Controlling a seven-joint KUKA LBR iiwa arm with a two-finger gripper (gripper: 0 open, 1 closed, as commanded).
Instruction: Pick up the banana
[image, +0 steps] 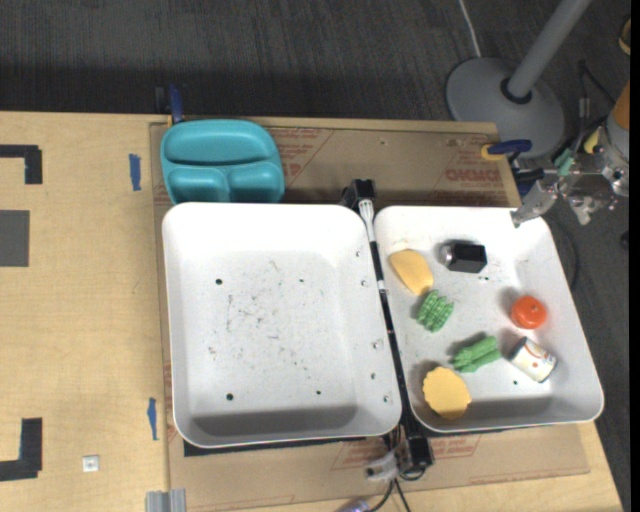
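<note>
The banana (410, 270) lay in the right bin (570, 300), in its upper left part near the divider between the two bins. A black object (465, 256) was just beside it, and a green piece (435, 311) lay near, below it. The tool (540, 200) hung over the far right corner of this bin, well apart from the banana. I could not tell whether it was released or clenched.

The two white bins (270, 400) look like smooth, shiny plastic. The desk (80, 330) looks like pale, matt wood. The teal tray (222, 160) looks like glossy plastic.
</note>
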